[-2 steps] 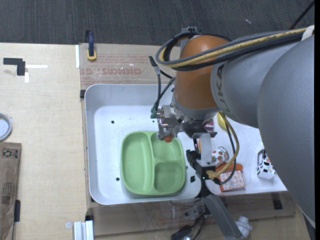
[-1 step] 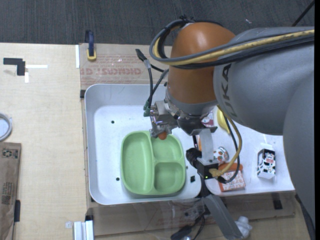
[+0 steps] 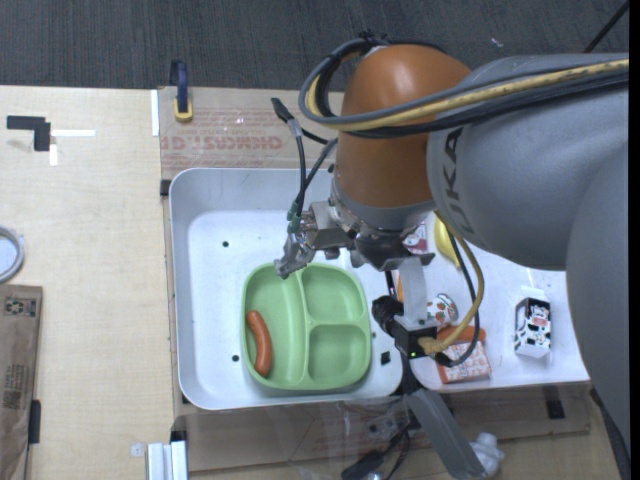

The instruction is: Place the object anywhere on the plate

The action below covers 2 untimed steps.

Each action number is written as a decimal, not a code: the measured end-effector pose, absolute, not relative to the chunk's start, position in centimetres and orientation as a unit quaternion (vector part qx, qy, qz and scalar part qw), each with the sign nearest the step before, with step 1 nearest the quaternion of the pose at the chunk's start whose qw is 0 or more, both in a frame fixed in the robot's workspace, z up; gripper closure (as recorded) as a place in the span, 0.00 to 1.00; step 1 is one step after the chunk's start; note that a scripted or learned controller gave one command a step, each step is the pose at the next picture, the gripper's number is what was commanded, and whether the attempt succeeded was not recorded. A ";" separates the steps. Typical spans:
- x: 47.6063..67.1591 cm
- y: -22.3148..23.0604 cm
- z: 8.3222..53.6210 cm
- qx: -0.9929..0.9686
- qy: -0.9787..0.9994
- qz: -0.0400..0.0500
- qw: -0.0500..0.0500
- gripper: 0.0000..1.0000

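Bright, even light from overhead fills the scene, so the pale wooden surface (image 3: 80,228) and the white bin (image 3: 205,258) read clearly, and the green plate (image 3: 335,313) lays only a faint, soft-edged shadow along its left side. The orange band (image 3: 395,128) on the arm carries a broad soft sheen near its top, and the grey arm (image 3: 545,168), closest to the camera, looks slightly soft and darkens toward its lower edge. The dark floor (image 3: 200,18) along the top is dim and a little grainy, with fine detail elsewhere modest at this resolution.
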<state>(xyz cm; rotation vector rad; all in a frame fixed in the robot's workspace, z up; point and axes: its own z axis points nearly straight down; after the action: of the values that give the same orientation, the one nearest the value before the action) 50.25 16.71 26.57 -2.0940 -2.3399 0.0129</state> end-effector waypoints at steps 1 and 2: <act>57.4 18.0 21.5 -0.662 -0.750 0.004 0.000 0.00; 59.0 17.6 17.0 -0.697 -0.717 0.005 0.001 0.00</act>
<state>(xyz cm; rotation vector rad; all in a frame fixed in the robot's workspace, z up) 58.99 17.63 17.04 -2.1866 -2.2515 0.0161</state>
